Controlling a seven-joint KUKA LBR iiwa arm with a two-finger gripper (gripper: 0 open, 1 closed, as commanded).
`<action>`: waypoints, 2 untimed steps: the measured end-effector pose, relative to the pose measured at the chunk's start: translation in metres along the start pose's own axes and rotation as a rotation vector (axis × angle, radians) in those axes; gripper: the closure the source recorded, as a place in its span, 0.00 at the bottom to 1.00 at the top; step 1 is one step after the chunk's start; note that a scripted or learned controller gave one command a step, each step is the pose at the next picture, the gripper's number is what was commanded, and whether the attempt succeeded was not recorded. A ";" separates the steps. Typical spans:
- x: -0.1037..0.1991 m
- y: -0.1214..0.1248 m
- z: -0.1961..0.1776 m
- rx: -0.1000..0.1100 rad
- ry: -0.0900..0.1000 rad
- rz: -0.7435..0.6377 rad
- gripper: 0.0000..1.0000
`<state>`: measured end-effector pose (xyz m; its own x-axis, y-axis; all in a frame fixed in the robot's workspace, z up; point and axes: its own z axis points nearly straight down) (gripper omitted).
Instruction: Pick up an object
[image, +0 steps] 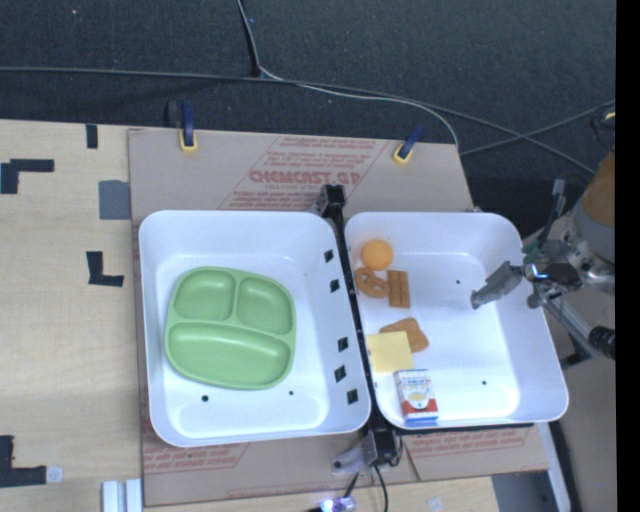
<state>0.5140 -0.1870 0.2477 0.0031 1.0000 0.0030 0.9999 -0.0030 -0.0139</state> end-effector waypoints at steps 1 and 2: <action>0.001 0.002 -0.007 -0.012 -0.003 -0.004 0.00; 0.010 0.006 0.042 -0.011 -0.003 -0.004 0.00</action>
<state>0.5193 -0.1765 0.2052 -0.0011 1.0000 0.0003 1.0000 0.0011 -0.0025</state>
